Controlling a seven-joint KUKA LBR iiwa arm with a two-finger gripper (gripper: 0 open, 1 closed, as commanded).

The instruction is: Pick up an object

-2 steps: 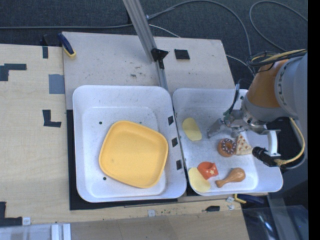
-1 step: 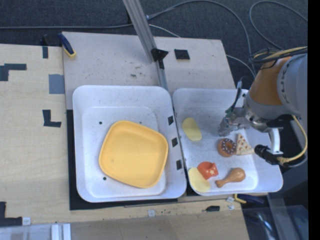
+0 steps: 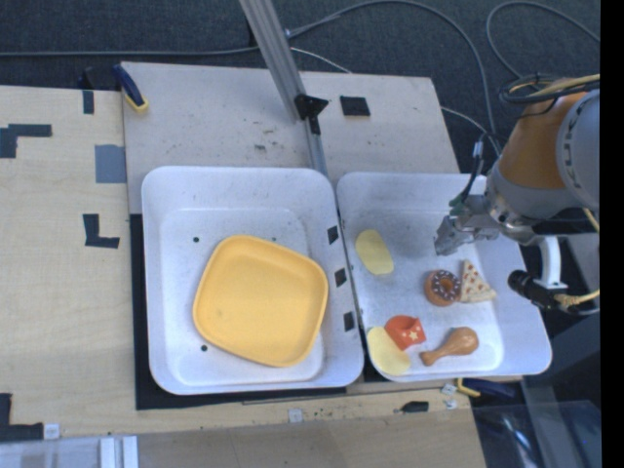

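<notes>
Bins are sitting side by side: the left bin point(image 3: 166, 203) is holding a yellow plate point(image 3: 260, 300), while the right bin point(image 3: 409, 191) is carrying the small toys. Arm point(image 3: 546, 159) is reaching in from the right, its gripper point(image 3: 450, 237) hanging over the right bin just above a donut point(image 3: 443, 288); whether it is spread or pressed together I cannot tell. Touching the donut is a pizza slice point(image 3: 476, 284), and a chicken drumstick point(image 3: 450, 345), red pepper point(image 3: 406, 331) and two yellow pieces point(image 3: 374, 252) are lying nearby. Crowding is the risk: a descent could be nudging the slice or pinching two toys.
</notes>
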